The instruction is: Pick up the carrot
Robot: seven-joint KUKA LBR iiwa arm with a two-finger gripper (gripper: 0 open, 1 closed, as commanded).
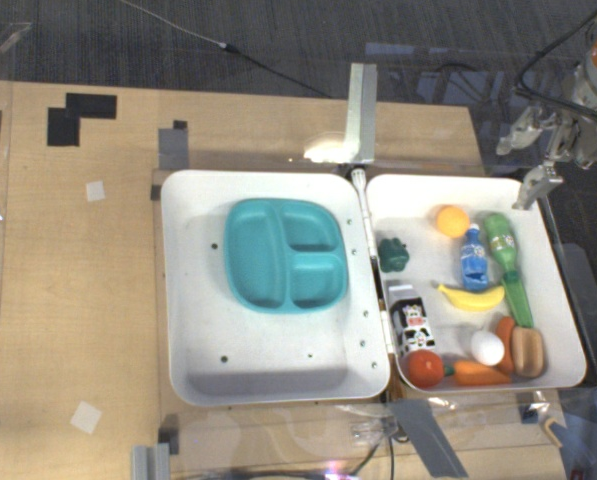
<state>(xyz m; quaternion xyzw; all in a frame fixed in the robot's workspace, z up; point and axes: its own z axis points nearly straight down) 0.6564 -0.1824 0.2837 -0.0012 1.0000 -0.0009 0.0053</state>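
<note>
I start at the left: the wooden bench top (68, 298) carries black tape marks at its 11 o'clock corner. The left shallow white bin (193, 348) holds one thing, a teal plastic tray with three compartments (284, 254), lying flat a little above the bin's centre.

Next, the right shallow white bin (418, 193), touching the left one along the centre seam. At its 9 o'clock side I see a small dark green lumpy toy (393, 254). Below it, toward 7 o'clock, lies a small black and white carton (409, 323), and just beside that at the bin's 7 o'clock corner a round red tomato (424, 368).

Near 12 o'clock sits an orange ball-shaped fruit (452, 220), with a blue plastic bottle (473, 258) just under it. A yellow banana (472, 297) curves across the middle. A white egg (488, 348) rests at 6 o'clock.

The orange carrot (481, 373) lies flat along the bin's bottom wall at 6 o'clock, between the tomato and a brown hot dog bun (527, 352), directly under the egg. A long green bottle-shaped item (506, 263) runs down the 3 o'clock side.

The gripper (546, 158) hangs above the bin's 1 o'clock corner, well apart from the carrot. I cannot tell whether it is parted or closed; nothing is visibly held.
</note>
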